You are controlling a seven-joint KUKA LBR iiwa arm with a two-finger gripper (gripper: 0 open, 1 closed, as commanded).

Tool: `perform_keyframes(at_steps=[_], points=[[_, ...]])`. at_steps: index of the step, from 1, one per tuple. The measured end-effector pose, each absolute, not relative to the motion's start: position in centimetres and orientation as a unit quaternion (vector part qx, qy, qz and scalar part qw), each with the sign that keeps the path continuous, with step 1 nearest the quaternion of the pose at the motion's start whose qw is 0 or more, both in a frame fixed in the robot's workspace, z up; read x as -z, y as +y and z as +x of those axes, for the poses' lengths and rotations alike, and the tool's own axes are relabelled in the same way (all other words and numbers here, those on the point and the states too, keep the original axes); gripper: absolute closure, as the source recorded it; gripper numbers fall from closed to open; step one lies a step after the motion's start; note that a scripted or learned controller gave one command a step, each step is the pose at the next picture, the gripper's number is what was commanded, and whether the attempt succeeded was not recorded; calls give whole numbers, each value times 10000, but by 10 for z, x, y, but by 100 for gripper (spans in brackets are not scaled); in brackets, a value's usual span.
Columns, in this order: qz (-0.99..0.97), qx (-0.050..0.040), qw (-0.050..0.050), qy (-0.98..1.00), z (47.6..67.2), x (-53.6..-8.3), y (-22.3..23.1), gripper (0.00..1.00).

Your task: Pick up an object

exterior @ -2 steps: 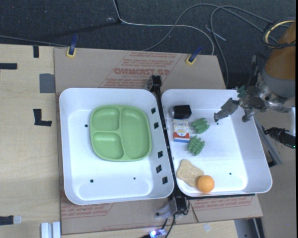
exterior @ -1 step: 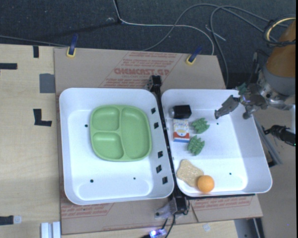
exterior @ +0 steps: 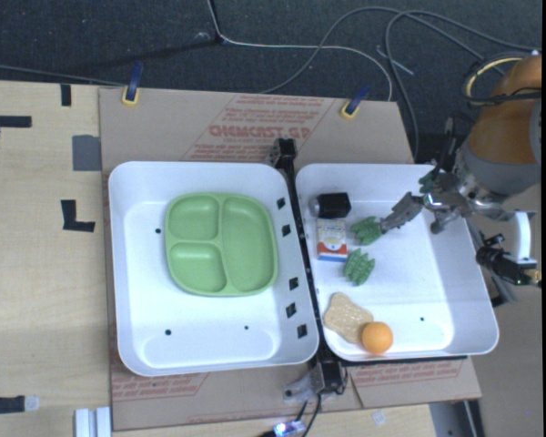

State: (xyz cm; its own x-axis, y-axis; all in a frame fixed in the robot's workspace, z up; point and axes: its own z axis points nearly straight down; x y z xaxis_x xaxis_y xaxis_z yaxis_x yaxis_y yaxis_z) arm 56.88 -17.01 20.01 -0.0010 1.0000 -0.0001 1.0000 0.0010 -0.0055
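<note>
Arm slants low over right bin, jaws at green toy.

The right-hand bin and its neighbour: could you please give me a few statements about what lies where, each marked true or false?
1. The green divided plate lies in the left bin. True.
2. The orange ball rests at the far edge of the right bin. False: it sits near the front edge, beside the tan sponge-like piece.
3. The pincer is over the right bin, close to a green leafy toy. True.
4. The small carton lies in the left bin. False: it is in the right bin, just in front of the black object.
5. A second green leafy toy lies in the right bin. True.
</note>
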Motion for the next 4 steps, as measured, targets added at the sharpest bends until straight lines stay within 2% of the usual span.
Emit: perform_keyframes(at_steps=[1,2,3,4], points=[[-7070,-15,10,-7072,564,-147,-179,0],[-7066,-17,13,-7076,572,-97,-181,0],[-7064,-8,11,-7079,573,-109,-181,100],[-7067,7,-6,-7075,566,-155,-177,100]])
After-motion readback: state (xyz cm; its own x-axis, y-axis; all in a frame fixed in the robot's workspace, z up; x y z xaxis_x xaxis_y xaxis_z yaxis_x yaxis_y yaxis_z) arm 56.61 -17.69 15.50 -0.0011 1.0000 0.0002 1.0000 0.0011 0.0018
